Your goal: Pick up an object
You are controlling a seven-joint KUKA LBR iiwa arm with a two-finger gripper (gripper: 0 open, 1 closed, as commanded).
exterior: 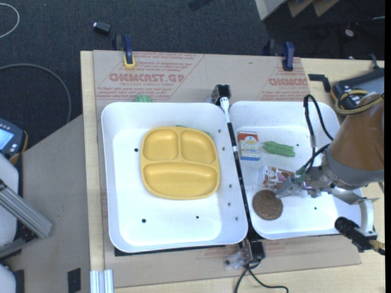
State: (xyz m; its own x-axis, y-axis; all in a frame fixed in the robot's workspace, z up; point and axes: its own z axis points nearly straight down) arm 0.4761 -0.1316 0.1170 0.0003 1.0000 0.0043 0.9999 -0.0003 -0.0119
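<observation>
floor (49, 23): dark carpet | bench (183, 72): pale board, blue clamps (127, 46) | cables (36, 72) on floor

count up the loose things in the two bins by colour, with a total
yellow: 1, the divided plate in the left bin
green: 1, the long piece in the right bin
brown: 1, the round disc
red and white: 2, the small carton and the packet by the gripper
total: 5

2 blue clamps (127, 49) (288, 55) on the board's (183, 75) far edge. Yellow tray (179, 162) mid left bin (122, 182). White cable (36, 72) on dark floor, far left.
</observation>
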